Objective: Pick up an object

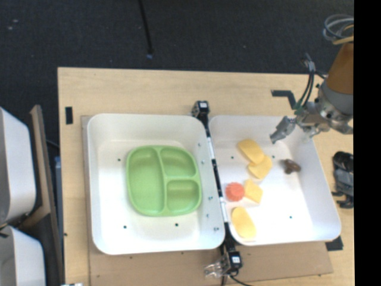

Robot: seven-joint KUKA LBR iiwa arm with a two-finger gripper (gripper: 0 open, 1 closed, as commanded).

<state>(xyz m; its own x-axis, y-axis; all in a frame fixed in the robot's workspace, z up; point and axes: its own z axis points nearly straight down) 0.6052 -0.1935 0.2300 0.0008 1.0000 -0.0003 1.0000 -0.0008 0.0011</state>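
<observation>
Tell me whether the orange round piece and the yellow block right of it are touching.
Touching. The camera view shows the orange round piece pressed against the left edge of the yellow block, with no white bin floor visible between them.

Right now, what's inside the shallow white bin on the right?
The right white bin holds four pale yellow foam-like pieces, one small round orange piece and a small brown lump. The gripper hangs over its far edge; whatever lies under it is hidden.
</observation>
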